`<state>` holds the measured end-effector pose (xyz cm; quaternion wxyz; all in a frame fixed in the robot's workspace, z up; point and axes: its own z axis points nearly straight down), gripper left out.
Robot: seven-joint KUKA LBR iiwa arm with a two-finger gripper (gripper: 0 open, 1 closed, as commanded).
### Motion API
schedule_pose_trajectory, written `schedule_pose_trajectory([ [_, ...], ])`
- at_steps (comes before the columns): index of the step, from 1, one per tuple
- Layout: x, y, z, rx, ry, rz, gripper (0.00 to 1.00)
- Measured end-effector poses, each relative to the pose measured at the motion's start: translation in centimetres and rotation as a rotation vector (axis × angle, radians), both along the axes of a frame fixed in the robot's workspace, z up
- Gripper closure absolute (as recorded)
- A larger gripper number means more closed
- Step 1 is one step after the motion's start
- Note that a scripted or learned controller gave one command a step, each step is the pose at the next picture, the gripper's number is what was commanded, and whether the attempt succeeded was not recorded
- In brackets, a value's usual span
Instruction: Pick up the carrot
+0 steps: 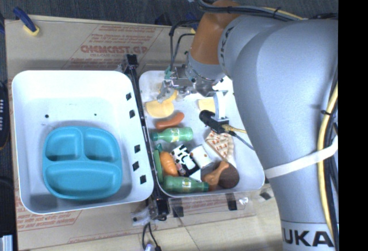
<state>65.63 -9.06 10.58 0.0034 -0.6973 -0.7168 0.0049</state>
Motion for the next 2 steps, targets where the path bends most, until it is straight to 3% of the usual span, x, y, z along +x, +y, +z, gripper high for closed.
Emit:
schedule_pose_trajectory([
  [1, 0.1, 4.5, 8.8, -0.002, -0.009, -0.271, 1.00],
  [2, -1.7, 9.4, 9.4, -0.005, 0.004, -0.572, 1.00],
])
